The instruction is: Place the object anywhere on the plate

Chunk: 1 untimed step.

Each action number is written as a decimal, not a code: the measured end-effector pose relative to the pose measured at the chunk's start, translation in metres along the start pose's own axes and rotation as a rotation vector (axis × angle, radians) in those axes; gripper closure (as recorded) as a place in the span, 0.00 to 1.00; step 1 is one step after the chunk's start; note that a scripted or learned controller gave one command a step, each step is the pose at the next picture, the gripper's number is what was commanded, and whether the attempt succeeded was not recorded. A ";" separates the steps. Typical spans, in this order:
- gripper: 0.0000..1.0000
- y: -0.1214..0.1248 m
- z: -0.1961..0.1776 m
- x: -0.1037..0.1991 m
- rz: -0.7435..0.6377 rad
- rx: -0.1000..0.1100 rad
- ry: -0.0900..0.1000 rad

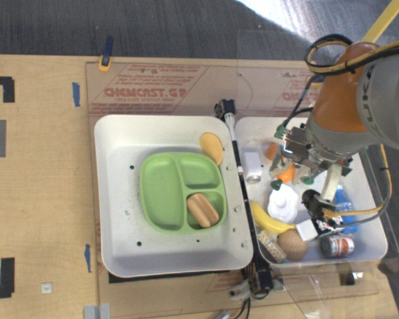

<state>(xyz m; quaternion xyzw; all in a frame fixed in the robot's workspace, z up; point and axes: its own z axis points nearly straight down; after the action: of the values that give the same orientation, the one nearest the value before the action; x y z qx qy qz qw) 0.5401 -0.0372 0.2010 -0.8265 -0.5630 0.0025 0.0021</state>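
Note:
A green divided plate (166, 191) lies in the left bin (116, 178). A brown roll-shaped object (203, 209) rests in the plate's lower right compartment. A yellow-orange oval object (212, 147) sits just off the plate's top right corner, against the bin wall. My gripper (300, 171) hangs over the upper middle of the right bin (372, 205), above a small orange piece (285, 175) and a white bottle (283, 203). The wrist body hides what is directly beneath it.
The right bin is crowded: a banana (269, 220), a brown round item (292, 244), a can (336, 246), a blue packet (342, 201) and a small grey cylinder (253, 165). A black divider (237, 165) runs between the bins.

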 end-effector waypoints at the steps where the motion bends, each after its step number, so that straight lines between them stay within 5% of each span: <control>1: 0.00 0.000 0.000 0.000 0.000 0.000 0.000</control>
<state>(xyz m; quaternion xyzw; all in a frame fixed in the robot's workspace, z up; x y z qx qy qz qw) 0.5402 -0.0372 0.2011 -0.8265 -0.5629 0.0023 0.0020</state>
